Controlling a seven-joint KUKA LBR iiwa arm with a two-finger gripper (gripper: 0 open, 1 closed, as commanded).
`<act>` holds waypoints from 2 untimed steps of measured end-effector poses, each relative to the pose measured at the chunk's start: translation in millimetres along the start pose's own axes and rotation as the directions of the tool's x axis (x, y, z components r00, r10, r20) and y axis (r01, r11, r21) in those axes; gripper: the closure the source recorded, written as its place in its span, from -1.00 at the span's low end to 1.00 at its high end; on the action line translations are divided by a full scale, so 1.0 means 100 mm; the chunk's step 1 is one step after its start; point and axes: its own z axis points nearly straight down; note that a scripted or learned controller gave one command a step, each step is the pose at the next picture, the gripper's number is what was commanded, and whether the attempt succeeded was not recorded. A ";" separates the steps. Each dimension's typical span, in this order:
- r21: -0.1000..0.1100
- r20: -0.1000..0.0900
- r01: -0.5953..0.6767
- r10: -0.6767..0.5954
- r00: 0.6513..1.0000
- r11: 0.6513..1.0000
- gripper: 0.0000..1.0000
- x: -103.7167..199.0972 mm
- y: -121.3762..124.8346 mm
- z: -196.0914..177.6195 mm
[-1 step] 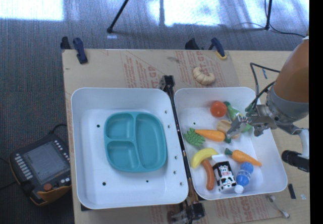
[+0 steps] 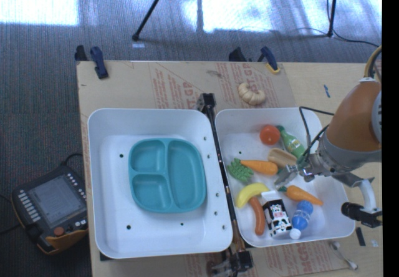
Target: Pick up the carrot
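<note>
Hovering in the frame's lower right, end effector [image 2: 292, 175] sits between two carrots [image 2: 259, 166] [image 2: 303, 194]; whether its fingers are apart, I cannot tell.

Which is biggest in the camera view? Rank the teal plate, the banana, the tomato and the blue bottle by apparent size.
1. teal plate
2. banana
3. blue bottle and tomato: too alike to rank.

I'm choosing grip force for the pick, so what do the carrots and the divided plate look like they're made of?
Both carrots look like moulded toy plastic: uniform orange, smooth, each with a green tip; whether hard or soft can't be told. The teal divided plate in the left bin looks like rigid plastic with an even matte colour and rounded moulded compartments. The end effector hangs between the carrots.
</note>
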 end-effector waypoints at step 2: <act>0.003 -0.003 0.068 -0.068 0.998 0.998 1.00 0.06 -0.36 0.18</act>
